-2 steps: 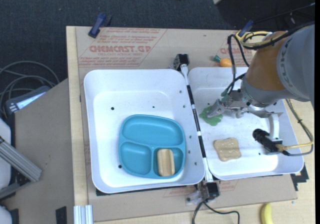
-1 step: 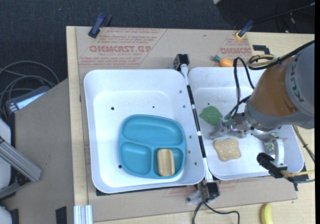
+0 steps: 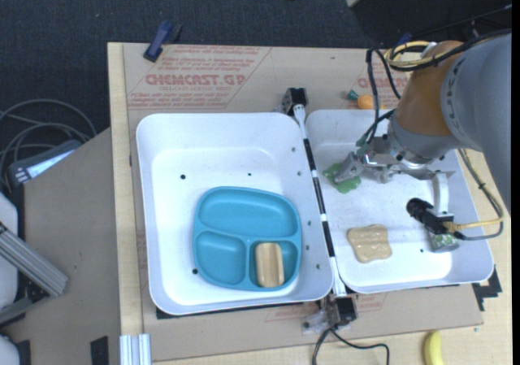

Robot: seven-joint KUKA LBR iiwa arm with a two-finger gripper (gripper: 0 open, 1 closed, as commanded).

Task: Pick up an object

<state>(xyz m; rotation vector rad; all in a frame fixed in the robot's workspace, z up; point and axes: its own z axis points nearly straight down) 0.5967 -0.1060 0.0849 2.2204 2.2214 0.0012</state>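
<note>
Green object (image 3: 344,177): small and leafy-looking, lying in the right bin near its left wall, at the tips of the end effector.
End effector (image 3: 351,167): low in the right bin, right over the green object; whether it is wide, narrow or gripping cannot be told from this angle.
Tan object (image 3: 370,243): flat and biscuit-like, on the floor of the right bin, nearer the front edge, well apart from the green object.
Right bin (image 3: 390,274): shallow and white, touching the left bin along a dark seam.
Arm (image 3: 455,95): grey with an orange band, reaching in from the right, with black cables looped above it.
Left bin (image 3: 162,193): shallow and white, bearing a blue tray.
Blue tray (image 3: 244,217): three compartments; a tan bread-like piece (image 3: 269,263) rests in the front right one.
Table (image 3: 195,79): brown board with red lettering beneath both bins.
</note>
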